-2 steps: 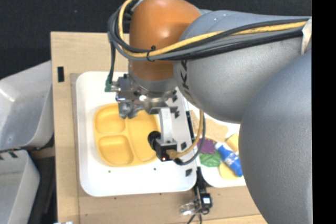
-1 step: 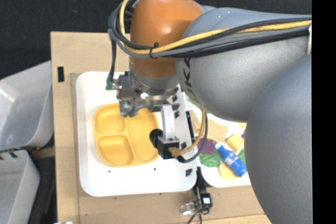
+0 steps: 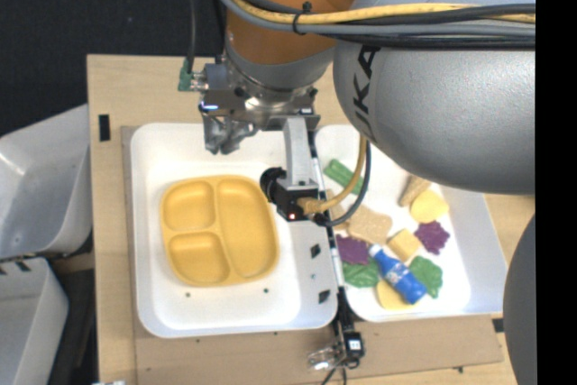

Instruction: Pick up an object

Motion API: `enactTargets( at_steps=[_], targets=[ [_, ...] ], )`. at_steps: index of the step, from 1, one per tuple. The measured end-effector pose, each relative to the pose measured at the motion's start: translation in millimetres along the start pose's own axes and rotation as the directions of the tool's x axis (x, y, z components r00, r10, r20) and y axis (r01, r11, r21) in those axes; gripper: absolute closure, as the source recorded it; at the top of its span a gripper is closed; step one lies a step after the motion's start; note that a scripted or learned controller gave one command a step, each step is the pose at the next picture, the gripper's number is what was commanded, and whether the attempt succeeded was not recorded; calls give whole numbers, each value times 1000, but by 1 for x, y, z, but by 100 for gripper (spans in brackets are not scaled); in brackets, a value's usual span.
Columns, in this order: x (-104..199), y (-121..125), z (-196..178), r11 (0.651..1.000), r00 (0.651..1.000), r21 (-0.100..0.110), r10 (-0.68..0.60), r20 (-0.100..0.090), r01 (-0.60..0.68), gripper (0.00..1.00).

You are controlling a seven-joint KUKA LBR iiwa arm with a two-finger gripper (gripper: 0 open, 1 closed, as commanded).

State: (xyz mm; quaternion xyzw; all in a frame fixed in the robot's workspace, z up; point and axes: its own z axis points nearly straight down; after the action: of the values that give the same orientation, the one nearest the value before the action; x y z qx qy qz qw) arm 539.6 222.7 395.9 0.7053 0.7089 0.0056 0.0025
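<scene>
Arm [image 3: 433,59], nearest the lens, bulks across the top and right of the camera view, grey link and orange band overhanging the bins. Landmark: the divider ridge where the two bins meet. Left of the ridge, the left bin [image 3: 144,302] holds a yellow sectioned tray [image 3: 219,228], lying flat with three compartments, nothing visible in them. Above the tray, just left of the ridge's far end, the gripper [image 3: 225,135] hangs over the left bin's back edge; its open-or-closed state cannot be told at this angle. Nothing is seen held. Right of the ridge, the right bin [image 3: 469,284] carries a cluster of small pieces: green piece [image 3: 341,171] closest to the ridge, tan square [image 3: 370,225], purple piece [image 3: 433,235], yellow piece [image 3: 429,206], and a blue bottle [image 3: 400,275], long axis running diagonally away from the ridge toward the near edge. Judgement: nearest candidate is the tray, lying nearward of the gripper. The arm hides the right bin's far portion; several pieces overlap and are hard to separate.
</scene>
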Motion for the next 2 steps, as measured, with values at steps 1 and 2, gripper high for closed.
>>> enactTargets(
  at_steps=[1,2],
  targets=[
    [-7,-28,-92,1000,1000,2,0,0,0,100],
    [-44,-50,-28,1000,1000,17,6,9,-7,100]
  ],
)
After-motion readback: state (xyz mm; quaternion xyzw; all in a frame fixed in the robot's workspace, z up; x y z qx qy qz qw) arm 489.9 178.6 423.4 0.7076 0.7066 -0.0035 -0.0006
